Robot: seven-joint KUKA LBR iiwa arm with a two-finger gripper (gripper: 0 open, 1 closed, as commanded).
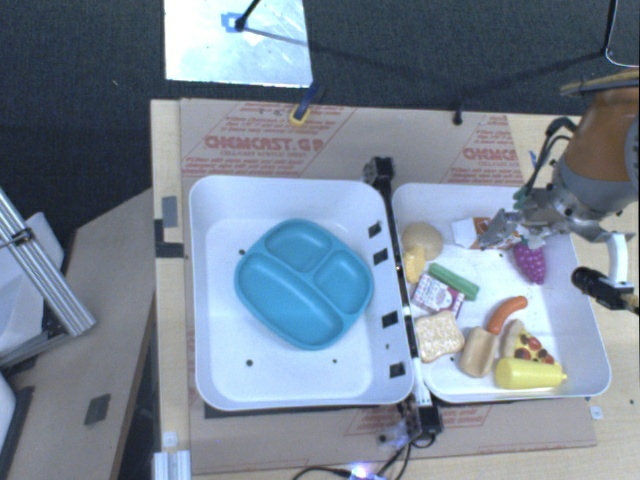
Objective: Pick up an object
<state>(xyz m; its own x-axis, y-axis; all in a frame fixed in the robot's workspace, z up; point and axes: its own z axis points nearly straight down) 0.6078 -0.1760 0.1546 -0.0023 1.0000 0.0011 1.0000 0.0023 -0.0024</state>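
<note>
Nothing lifted yet, judging by how things lie. Gripper (497,230) low over the right bin (590,343), near that bin's far edge, just beside a bunch of purple grapes (530,260) and a small white piece at the far rim. Fingers too blurred against the clutter to call spread or pressed together; cannot tell, and no item visibly between them. All the toy food apparently resting on the bin floor: a pale round potato-like piece (423,238) by the divider, a yellow piece (413,265) beneath it, a green stick (453,279), a pink-and-white packet (434,295), a cracker square (438,335), an orange-red sausage (506,313), a tan bread piece (478,353), a pizza slice (527,346) and a yellow wedge (527,373) toward the near edge. Left bin (215,298) carrying a blue divided plate (303,283), well apart from the arm. Likely stage: the approach or the start of a grasp, with the grapes or the small piece next to them as probable target. Left to do: a firm closure on one item, then a lift clear of the bin floor.
</note>
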